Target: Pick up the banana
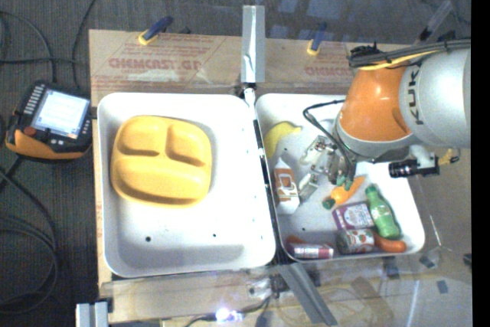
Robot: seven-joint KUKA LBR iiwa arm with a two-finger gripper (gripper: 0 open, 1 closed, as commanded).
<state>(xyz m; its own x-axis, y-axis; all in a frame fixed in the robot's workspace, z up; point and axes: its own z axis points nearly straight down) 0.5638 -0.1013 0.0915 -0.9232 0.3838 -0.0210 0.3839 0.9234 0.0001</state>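
The banana (279,136) shows as a yellow curved shape in the far left corner of the right bin (406,191), partly under a black cable. My gripper (316,168) hangs low over the middle of that bin, just right of and nearer than the banana. It is close to the banana's near end, and I see nothing yellow in it. The orange band of the wrist (373,107) covers the bin's far right part.
A small carton (286,188) stands near the divider. A carrot (344,192), a green bottle (381,211), a purple box (352,217), a can (354,242) and a red tube (310,249) crowd the near right. The left bin (138,241) holds a yellow divided plate (162,159).
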